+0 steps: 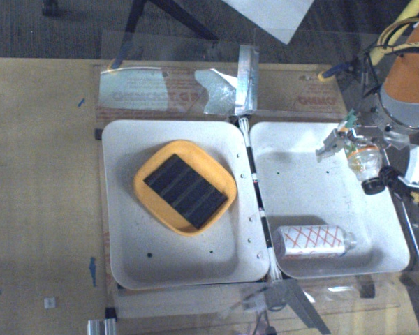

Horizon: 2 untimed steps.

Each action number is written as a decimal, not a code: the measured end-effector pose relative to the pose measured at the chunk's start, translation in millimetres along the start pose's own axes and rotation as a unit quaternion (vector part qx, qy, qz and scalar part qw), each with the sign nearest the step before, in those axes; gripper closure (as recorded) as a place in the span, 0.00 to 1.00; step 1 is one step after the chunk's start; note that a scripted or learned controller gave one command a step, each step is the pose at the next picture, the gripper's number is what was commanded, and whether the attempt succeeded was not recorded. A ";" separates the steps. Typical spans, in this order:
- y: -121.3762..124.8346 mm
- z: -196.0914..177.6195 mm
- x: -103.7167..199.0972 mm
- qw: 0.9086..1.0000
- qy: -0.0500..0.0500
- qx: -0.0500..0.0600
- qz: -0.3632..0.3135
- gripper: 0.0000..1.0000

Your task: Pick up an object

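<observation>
A yellow rounded block with a dark ribbed top (pixel 185 187) lies in the middle of the left bin (pixel 126 257). A bottle with a red criss-cross label (pixel 313 241) lies on its side near the front of the right bin (pixel 300 180). My gripper (pixel 343 143) hangs over the right bin's far right corner, under the orange-banded wrist (pixel 405 82). A small clear item with orange and green bits (pixel 364 160) sits right against the gripper. I cannot tell whether it is gripped or lies in the bin below.
A metal divider post (pixel 246 82) and clear plastic sheeting (pixel 160 93) stand behind the bins. Cables (pixel 377 47) loop beside the arm at the upper right. The brown bench (pixel 35 187) stretches to the left of the bins.
</observation>
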<state>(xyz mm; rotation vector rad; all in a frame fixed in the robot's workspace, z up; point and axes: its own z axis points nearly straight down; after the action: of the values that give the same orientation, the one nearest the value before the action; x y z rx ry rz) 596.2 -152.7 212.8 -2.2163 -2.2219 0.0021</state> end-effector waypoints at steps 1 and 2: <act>-86.7 26.8 -24.6 1.000 0.000 -0.001 0.025 0.00; -21.1 125.0 38.3 0.998 -0.002 -0.006 -0.057 0.00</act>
<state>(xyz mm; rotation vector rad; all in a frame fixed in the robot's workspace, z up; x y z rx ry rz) 574.7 -114.3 88.0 -2.0925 -2.3524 -0.0071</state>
